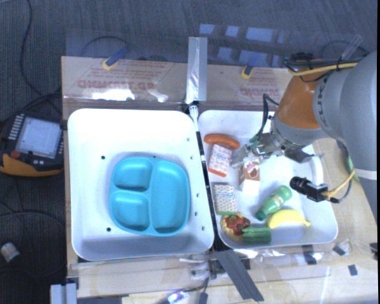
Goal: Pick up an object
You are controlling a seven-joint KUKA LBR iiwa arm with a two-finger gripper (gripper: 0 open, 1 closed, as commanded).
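Bins side by side, arm low over the right one

Handset [26,145], black and orange with a grey screen, lies on the floor left of the tabletop [139,81]. Next comes the left bin [88,125], which holds a turquoise divided plate [150,194] near its middle. The right bin [323,227] carries the loose objects: an orange sausage [221,140] at the far left corner, a red-and-white packet [219,160] just nearer, a checked wafer [225,198] below that, and a red-and-yellow piece [235,222] touching a dark green vegetable [256,235] at the near edge. A small carton [250,171] sits in the middle. A green bottle [273,202] lies tilted beside a yellow banana [287,218]. The pincer [261,147] hangs just above the carton's far end; whether it is spread or pressed together cannot be told. The grey arm [348,116] fills the right.
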